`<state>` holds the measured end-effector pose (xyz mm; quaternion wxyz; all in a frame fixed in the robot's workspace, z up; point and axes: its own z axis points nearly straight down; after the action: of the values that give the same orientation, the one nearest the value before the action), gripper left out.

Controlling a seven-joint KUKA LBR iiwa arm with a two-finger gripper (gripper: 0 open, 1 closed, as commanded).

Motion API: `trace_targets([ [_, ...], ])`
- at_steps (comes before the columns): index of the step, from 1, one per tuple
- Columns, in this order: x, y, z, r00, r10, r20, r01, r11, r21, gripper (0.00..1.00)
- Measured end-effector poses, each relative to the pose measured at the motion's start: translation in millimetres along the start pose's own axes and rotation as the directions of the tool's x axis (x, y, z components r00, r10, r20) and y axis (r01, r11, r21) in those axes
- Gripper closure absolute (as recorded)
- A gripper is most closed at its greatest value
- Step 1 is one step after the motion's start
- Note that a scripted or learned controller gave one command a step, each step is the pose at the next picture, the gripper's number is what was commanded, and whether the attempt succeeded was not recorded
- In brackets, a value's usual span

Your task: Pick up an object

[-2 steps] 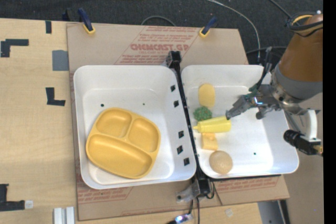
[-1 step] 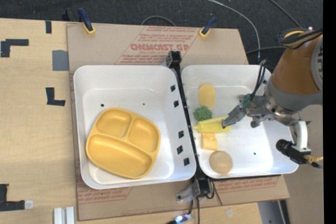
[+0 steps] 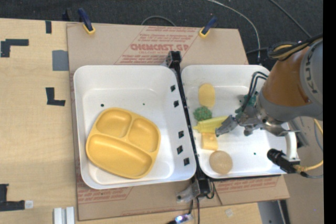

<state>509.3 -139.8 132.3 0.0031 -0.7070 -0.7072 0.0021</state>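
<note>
Jaws unreadable at this angle, the gripper [image 3: 227, 127] sits low in the right bin [image 3: 247, 162] against the yellow corn cob [image 3: 209, 124], nothing visibly lifted yet.

The arm [image 3: 294, 86] is a thick, rounded grey body with a broad orange band wrapping its upper section. Toward nine o'clock of that band sits a darker grey wrist block with green-tinted cabling looped over it. A slim dark gripper [image 3: 227, 127] tapers off the block. At five o'clock a white bracket carries a black fitting and a yellow cable
</note>
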Motion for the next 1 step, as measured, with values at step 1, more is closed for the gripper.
trace_targets([
  [1,0.6,1.2,-12.3,1.000,-0.002,0.001,0.002,1.000,-0.004,1.00],
])
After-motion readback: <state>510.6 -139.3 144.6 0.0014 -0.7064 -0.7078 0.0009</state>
